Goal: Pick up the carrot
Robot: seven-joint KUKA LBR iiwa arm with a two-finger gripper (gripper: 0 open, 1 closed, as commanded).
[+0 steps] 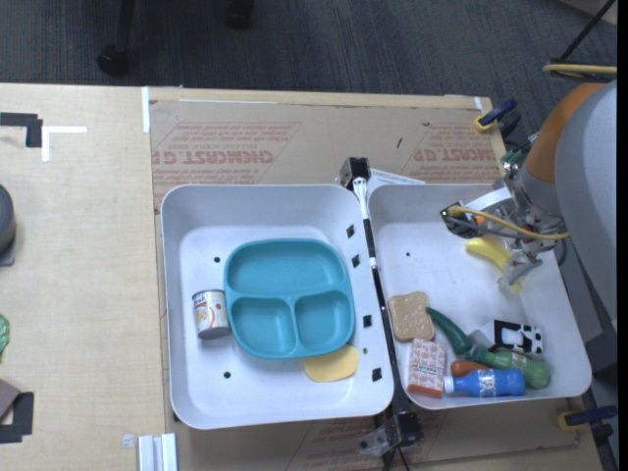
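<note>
we are hovering our claw (512, 268) over the right bin (579, 361), well apart from the carrot (465, 368); its state we cannot tell.

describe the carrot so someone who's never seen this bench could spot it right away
Start at the right-hand white bin and go to the cluster of toys along its near edge. The carrot is the small orange piece wedged between the white-and-red carton and the blue-labelled bottle. It is the only orange item in that pile.

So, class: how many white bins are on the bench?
2. The left bin holds a blue divided plate and a small can; the right bin holds the heap of toy food.
</note>
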